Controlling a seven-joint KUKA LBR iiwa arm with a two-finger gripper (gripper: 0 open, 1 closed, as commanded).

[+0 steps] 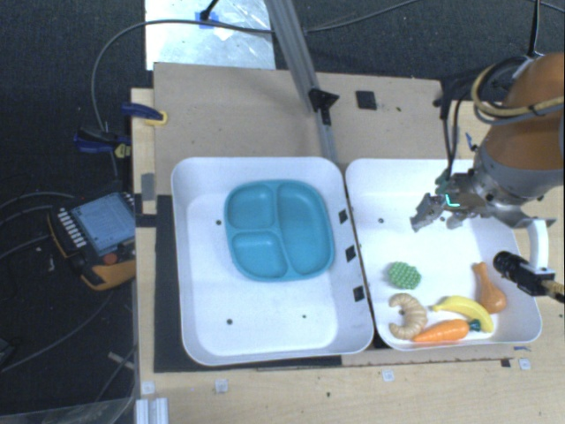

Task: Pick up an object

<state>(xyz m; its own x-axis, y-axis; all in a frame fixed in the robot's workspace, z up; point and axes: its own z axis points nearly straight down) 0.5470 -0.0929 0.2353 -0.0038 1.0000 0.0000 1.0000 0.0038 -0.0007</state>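
A: The grey arm reaches in from the right over the right-hand bin [371, 184], its tool [430, 212] hanging above bare white floor in the bin's upper half. Nothing sits between the fingers, which look slightly parted, though at this size that is hard to tell for certain.

B: And the things to pick?

A: All crowd the bin's near end. A green knobbly ball [404, 276] lies on its own, nearest the tool. Below it, a tan croissant [406, 314], an orange carrot [440, 331] and a yellow banana [461, 308] lie touching one another against the front wall, with a brown drumstick-shaped piece [488, 290] just beside them on the right.

B: The left-hand bin [199, 263]?

A: It holds a blue divided plate [279, 230], well apart from the tool.

B: What could spoil the attempt?

A: A descent from here would likely close on nothing, since the floor below is bare. Going for the cluster risks catching two pieces at once or nudging them against the wall. The ball looks apt to roll away from the fingers.
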